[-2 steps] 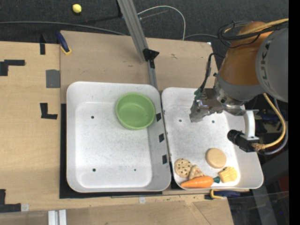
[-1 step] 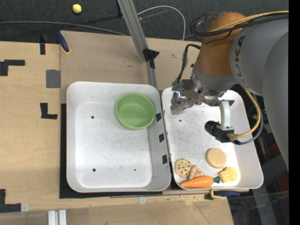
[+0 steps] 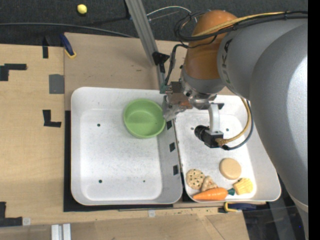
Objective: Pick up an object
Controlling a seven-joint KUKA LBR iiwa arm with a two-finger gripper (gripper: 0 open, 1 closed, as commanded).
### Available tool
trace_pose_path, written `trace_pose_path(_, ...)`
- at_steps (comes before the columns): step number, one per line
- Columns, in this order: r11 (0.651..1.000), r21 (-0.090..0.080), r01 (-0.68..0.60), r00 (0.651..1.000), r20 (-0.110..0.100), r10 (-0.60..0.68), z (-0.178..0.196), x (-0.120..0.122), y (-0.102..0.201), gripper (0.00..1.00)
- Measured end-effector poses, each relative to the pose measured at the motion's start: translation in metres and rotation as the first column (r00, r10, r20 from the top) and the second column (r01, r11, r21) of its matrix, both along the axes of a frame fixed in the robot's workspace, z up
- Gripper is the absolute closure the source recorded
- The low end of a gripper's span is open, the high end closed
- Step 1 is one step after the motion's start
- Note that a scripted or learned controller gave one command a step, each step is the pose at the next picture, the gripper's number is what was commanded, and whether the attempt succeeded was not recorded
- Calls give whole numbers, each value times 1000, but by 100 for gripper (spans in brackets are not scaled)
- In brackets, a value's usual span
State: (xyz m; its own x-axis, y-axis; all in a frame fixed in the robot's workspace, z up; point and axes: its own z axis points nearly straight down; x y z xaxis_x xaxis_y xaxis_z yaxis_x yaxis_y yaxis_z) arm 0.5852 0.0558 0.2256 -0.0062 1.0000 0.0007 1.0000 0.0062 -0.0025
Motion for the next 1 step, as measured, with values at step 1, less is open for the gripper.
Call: trace_pose_path(1,1000,1,0,1000,1,0,1,10,42,100)
